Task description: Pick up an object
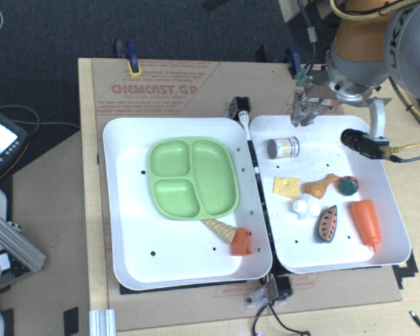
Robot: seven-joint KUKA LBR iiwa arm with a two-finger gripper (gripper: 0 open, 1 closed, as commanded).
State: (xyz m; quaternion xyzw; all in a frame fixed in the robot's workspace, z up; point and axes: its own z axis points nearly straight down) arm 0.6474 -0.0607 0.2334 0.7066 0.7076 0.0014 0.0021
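Grey arm (378,30) from right (orange-banded), claw (304,116) pointing down, nothing held

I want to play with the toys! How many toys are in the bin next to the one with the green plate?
7: jar, cheese, drumstick, green ball, white lump, watermelon slice, carrot. None looks hidden.

Divided plate (194,177) in left bin (122,208), jar (283,148) in right bin (392,219)

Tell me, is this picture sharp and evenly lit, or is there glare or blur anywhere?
Camera view: soft, even light with faint shadows; the white bins look bright, nearly washed out, yet the green divided plate and orange carrot stay crisp; the gripper is slightly soft, and the arm's edge at top right blurs.
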